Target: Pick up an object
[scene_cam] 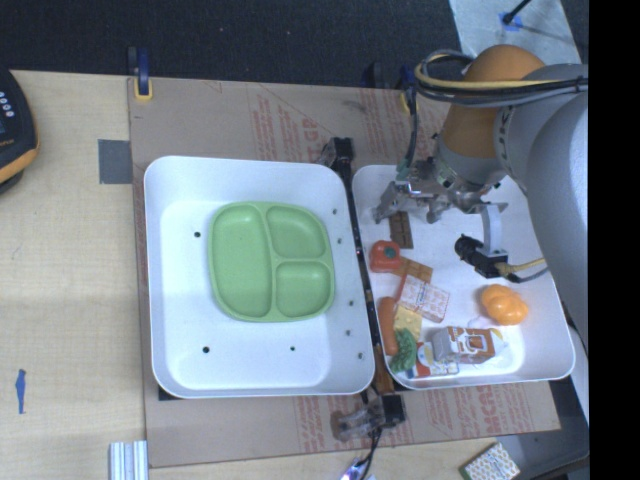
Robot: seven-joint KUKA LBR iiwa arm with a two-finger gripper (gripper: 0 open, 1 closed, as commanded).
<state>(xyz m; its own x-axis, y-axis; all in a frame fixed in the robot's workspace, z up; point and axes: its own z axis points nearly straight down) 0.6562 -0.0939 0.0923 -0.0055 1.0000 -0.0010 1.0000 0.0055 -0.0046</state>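
My gripper (412, 206) hangs over the back left of the right bin (545, 353), under the grey arm with its orange band. Just in front of it lies a brown stick (401, 231). A red tomato-like piece (385, 257) sits a little nearer, against the bin's left wall. Further forward are a pale printed packet (423, 296), an orange fruit (502, 305) at the right, a small carton (462, 346), an orange carrot (386, 318) and a green leafy piece (404, 347). I see nothing held by the gripper.
The left bin (180, 348) holds a green divided plate (270, 261) at its middle. Clamps sit between the bins at the back (340, 151) and front (375, 415). A dark device (12, 123) lies on the bench at far left.
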